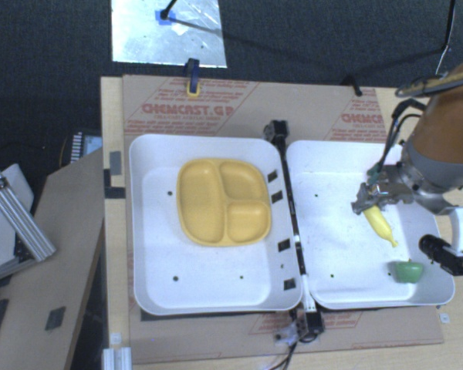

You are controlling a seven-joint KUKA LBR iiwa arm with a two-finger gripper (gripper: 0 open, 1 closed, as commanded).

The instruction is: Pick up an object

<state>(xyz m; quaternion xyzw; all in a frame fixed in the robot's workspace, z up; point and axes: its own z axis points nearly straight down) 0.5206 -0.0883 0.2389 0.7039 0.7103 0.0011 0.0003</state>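
Observation:
A small yellow banana (381,225) lies in the right bin (332,284), slanting down to the right. My gripper (368,200) hangs at the banana's upper left end, touching or just over it; whether it grips the banana is unclear. A small green object (407,270) rests near the right bin's front right corner. The grey arm with its orange band (444,126) reaches in from the right.
A yellow divided plate (222,201) sits in the middle of the left bin (154,284). A black part (446,254) juts over the right bin's right rim, just above the green object. A black divider (288,206) runs between the bins.

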